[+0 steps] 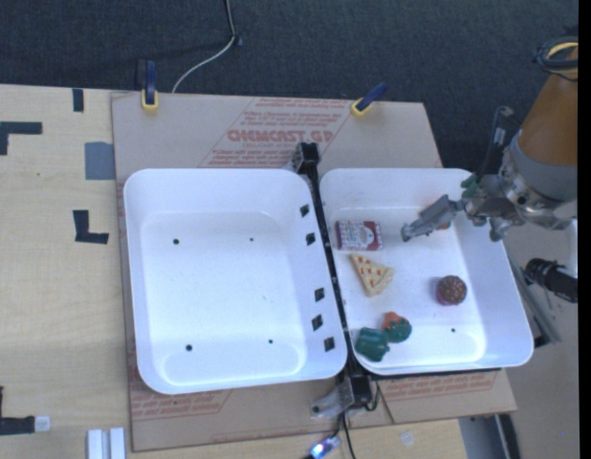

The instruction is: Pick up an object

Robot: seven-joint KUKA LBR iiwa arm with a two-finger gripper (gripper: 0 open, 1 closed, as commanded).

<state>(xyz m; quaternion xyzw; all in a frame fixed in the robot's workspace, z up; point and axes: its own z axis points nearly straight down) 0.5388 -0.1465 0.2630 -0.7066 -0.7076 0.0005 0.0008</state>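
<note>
Four objects are found in the right bin [487,347], none of them gripped; a red-and-white packet [359,235] lies near the divider wall, a yellow wedge [373,275] just below the packet, a dark red round piece [451,290] to the right of the wedge, and a green and orange item [383,339] below the wedge; the gripper [418,226] is seen above the bin, to the right of the packet and apart from it; its grip state cannot be told.
</note>
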